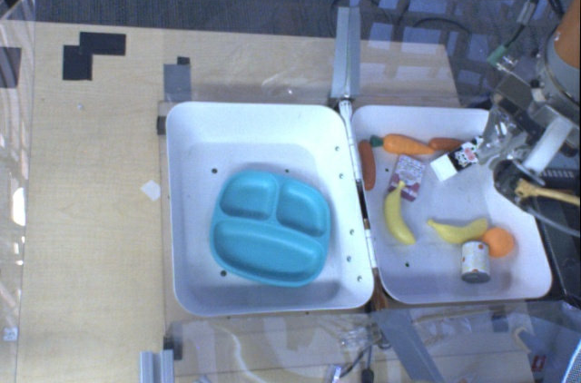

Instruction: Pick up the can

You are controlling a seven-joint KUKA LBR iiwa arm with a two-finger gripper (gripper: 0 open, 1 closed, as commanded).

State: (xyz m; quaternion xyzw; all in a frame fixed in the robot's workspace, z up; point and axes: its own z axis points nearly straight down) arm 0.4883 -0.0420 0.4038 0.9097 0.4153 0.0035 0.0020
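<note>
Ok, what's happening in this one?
A robot arm reaches in from the right over the right bin, which holds toy food: a carrot, a sausage, two bananas, an orange, a small carton and the can. The gripper sits near the bin's top right, by a small white box. The can stands untouched near the bin's front. The left bin holds a blue divided plate.

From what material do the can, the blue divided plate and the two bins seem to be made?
The can looks like metal: a pale, dull lid above a dark label band, though it is small here. The blue divided plate seems moulded plastic, smooth, one even colour, with soft rounded ridges. Both bins look like thin formed white plastic with a faint sheen and rounded corners.
</note>
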